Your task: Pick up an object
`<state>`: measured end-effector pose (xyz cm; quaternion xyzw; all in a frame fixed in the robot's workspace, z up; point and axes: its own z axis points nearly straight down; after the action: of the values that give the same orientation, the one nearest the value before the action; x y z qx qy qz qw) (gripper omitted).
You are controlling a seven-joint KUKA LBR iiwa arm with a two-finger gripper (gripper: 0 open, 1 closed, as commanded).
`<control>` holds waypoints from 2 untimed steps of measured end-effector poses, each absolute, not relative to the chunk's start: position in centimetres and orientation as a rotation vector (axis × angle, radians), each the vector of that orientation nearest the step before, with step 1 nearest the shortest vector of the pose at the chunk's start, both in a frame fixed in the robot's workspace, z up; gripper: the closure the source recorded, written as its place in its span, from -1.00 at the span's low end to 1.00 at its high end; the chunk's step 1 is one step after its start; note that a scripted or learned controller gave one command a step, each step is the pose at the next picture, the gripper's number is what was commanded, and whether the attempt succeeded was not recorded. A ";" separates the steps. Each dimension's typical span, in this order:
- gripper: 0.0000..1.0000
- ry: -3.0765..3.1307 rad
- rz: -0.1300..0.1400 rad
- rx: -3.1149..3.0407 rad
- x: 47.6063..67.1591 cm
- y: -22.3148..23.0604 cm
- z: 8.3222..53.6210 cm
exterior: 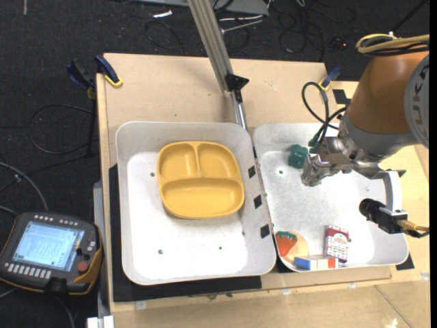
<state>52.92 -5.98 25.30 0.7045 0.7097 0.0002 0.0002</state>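
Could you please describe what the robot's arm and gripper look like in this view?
The arm is a thick, rounded body with a wide orange band above a grey wrist section, and part of some dark lettering shows at the right edge. Black cables loop beside the wrist, and pale yellow ones run over the top. The gripper is a small metallic grey unit.

two bins (136, 251), one yellow tray (201, 180)

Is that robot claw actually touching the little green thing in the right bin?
Cannot tell. In the camera view, the gripper sits just right of the green object, but no clear gap or contact shows between them.
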 end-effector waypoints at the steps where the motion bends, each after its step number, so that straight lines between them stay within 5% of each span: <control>1: 1.00 2.231 0.003 2.211 56.2 -0.6 24.5; 2: 1.00 2.230 0.002 2.213 58.7 4.2 23.1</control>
<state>58.66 4.20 23.12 0.7044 0.7098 0.0005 0.0000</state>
